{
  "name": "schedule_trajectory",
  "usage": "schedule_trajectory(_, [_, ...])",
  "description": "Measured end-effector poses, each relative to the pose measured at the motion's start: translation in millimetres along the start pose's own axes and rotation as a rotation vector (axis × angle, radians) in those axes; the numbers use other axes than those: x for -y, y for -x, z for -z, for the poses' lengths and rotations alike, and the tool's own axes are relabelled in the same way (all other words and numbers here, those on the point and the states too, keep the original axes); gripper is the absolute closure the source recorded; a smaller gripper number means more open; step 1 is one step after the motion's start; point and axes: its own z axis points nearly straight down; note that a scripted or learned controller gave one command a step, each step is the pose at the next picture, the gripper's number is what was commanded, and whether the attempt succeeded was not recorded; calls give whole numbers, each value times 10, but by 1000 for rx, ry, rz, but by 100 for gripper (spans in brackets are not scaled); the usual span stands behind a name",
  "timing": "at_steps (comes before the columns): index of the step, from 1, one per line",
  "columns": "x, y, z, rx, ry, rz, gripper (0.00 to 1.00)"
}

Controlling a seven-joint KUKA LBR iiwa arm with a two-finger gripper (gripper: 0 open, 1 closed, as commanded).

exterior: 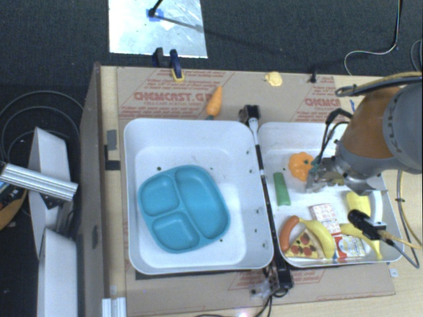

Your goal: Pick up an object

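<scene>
Nearest me, against the front wall of the right bin [344, 261], a toy pizza slice [303, 242] lies with a banana [322, 236] touching it on one side and a reddish sausage [288, 229] on the other. A red-and-white packet [350, 247] sits beside the banana, and a small red-printed carton [324, 212] lies just behind it. In the left bin [152, 144] a blue divided plate [183, 207] lies flat. Further in, a green stick [282, 189] lies close to the wall between the bins. The gripper [320, 177] is down in the right bin, with the orange fruit [301, 165] just beside it, towards the green stick; from here I cannot tell whether it is clenched or released. Beyond both bins, on the printed cardboard [172, 88], lie a carrot [213, 102] and a small yellow lump [273, 79]
</scene>
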Motion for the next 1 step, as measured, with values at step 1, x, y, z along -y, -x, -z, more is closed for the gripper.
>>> schedule_trajectory(1, [-8, -2, 101, 0, 2, 1, 100])
